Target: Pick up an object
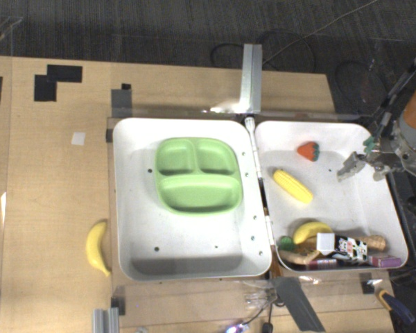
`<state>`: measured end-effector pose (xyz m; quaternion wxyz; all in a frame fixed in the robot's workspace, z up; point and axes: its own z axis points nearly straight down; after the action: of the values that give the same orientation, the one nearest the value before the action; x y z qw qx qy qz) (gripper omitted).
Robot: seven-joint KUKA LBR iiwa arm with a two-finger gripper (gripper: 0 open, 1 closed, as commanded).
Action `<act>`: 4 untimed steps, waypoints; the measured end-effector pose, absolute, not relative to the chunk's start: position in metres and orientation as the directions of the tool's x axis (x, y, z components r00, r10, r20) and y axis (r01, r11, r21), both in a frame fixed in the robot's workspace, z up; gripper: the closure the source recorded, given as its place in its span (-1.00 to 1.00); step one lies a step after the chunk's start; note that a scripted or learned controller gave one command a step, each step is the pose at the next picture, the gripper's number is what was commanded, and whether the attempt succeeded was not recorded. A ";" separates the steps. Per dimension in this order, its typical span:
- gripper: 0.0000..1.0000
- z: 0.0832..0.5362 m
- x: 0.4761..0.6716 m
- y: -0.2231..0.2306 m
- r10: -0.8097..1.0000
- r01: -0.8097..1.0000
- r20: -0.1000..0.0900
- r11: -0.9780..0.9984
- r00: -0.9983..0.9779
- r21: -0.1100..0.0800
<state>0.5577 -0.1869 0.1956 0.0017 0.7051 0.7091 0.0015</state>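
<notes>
My gripper (364, 170) hangs over the right side of the right bin (347, 207), its two fingers spread open with nothing between them. A red strawberry (307, 151) lies to its left near the bin's back. A yellow corn cob (292, 186) rests further left, toward the bin's middle. Along the front wall sit a banana (310, 231), a small green item (286, 242), a white cube (325, 241), a dark labelled bottle (357, 247) and a purple marker (388, 261).
The left bin (132, 186) holds a green divided plate (197, 174). A second banana (97, 247) lies on the wooden bench outside the left bin. A metal post (252, 78) stands behind the divider between the bins.
</notes>
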 end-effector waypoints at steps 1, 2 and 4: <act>-1.00 0.237 0.585 -0.181 0.981 0.981 0.000 -0.196 0.196 0.005; -1.00 0.109 0.638 -0.145 0.993 0.993 0.001 -0.119 0.119 0.003; -1.00 0.100 0.574 -0.118 0.993 0.993 0.001 -0.120 0.120 0.004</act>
<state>0.5738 -0.1177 0.1002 0.0010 0.7482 0.6634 0.0015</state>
